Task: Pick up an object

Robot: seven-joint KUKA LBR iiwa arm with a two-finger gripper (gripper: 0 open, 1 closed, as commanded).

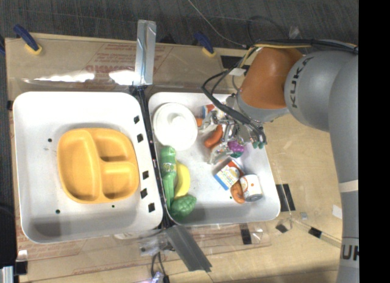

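two shallow white plastic bins with rounded corners sit side by side on a brown cardboard-covered bench (73, 56). the left bin (30, 154) holds one thing: a smooth yellow tray (97, 164), squarish with soft corners and moulded into three compartments, lying flat near the bin's middle.

the right bin (268, 196) holds a clutter of small things. at its far left lies one round white lid (175, 123), glossy, with a raised middle. along its left wall runs one long green vegetable (167, 169), matte plastic, with one yellow banana-like piece (182, 179) just right of it and touching it, and one knobbly green lump (183, 205) at the near end. towards the middle lies one orange sausage-shaped piece (213, 136). near the right side lie one small box (228, 175) printed in blue, white and red, and one short white can (251, 188) on its side with a red-marked label, the two just beside each other; a small orange bit peeps out at the can's near left.

the gripper (234, 139) reaches down over the far middle of the right bin, amid black cables, just right of the sausage piece. a small purple thing (236, 149) sits right under it, but whether it is between the fingers, and whether they are apart or together, cannot be told.

the arm (317, 87) is smooth grey metal with a glossy orange band (268, 78), rounded like a dome. two blue clamps (27, 39) grip the bench's far edge. a shiny metal strip (145, 53) stands between the bins' far ends.
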